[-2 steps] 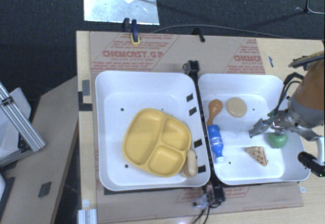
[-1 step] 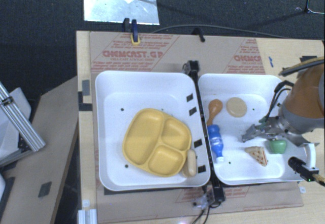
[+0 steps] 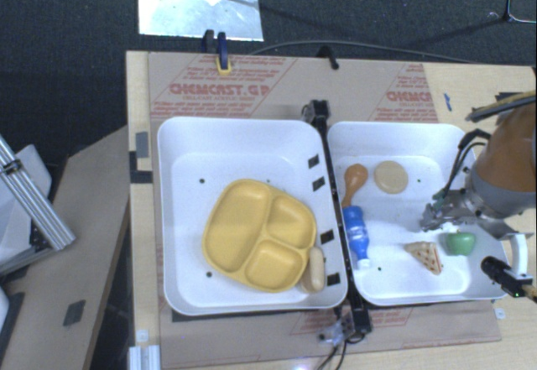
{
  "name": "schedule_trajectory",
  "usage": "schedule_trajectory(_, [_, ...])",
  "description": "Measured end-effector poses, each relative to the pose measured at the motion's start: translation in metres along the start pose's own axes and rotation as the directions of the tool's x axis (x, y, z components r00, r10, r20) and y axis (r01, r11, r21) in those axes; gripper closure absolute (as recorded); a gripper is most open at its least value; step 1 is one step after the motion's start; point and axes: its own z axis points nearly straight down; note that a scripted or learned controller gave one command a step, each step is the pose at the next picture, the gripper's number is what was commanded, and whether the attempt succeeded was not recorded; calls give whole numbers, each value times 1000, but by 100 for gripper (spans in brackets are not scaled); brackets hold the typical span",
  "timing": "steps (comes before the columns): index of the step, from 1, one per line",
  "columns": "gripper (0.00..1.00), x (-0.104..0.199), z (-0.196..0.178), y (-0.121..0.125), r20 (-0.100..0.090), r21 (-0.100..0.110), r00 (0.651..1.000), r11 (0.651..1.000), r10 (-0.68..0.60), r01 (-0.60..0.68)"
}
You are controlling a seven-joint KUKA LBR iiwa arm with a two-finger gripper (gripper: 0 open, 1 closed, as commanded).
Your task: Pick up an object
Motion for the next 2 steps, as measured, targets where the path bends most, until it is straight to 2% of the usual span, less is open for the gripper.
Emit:
schedule_trajectory(1, [100, -1, -59, -7, 1, -2, 1000, 1000, 0, 0])
schedule_trajectory(2, [100, -7, -120, 1, 2, -3, 1000, 1000, -1, 1])
